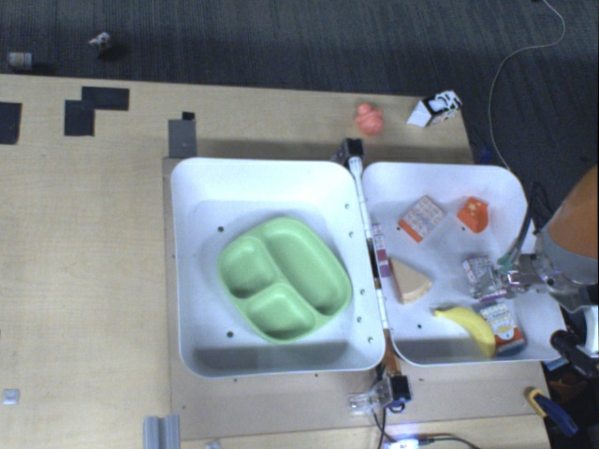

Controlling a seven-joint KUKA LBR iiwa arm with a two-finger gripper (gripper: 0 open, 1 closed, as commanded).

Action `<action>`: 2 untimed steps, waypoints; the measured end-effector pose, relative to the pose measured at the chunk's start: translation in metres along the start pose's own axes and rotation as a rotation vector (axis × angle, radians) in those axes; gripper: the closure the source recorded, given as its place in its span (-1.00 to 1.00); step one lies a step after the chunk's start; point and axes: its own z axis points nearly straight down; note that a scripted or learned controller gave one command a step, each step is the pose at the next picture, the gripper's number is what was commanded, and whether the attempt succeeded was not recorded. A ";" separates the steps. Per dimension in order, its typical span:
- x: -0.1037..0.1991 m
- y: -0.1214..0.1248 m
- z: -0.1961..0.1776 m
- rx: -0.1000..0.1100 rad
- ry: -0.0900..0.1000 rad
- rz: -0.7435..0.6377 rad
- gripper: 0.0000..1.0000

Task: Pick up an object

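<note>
In the right bin [505,183], toward its 4 o'clock side, the gripper [501,283] sits low among the objects, entering from the bin's 3 o'clock rim; the grey arm [571,241] with its orange band lies behind it. Whether the fingers are apart or together cannot be told: the metal parts blend with a clear, crinkled plastic item [479,271] just beside them, and nothing is visibly held between them. Judgement: the task is not yet done; the approach appears made, but a grasp and lift remain. Candidate objects all rest on the bin floor. A yellow banana [465,325], curved and smooth, lies at 6 o'clock, touching or nearly touching a small packet [504,330] with a red end, at 5 o'clock. A tan wedge [409,282], matte and flat-faced like a slice of toy cheese or bread, lies at 8 o'clock near the dividing rim. An orange-and-white patterned block [420,218] lies at 11 o'clock, and a small glossy orange piece [474,214] at 1 o'clock, well apart from the gripper. The left bin [187,251], of the same smooth white plastic with rounded corners, bears a pale green tray [284,276], rounded and moulded into three compartments. On the bench [84,251], of light wood grain, a pink lumpy object [370,118] and a black-and-white item [435,108] lie beyond the bins at 12 o'clock.
</note>
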 end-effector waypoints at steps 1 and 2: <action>0.090 0.025 -0.086 0.010 0.003 0.000 1.00; 0.170 0.013 -0.134 0.011 0.004 0.000 1.00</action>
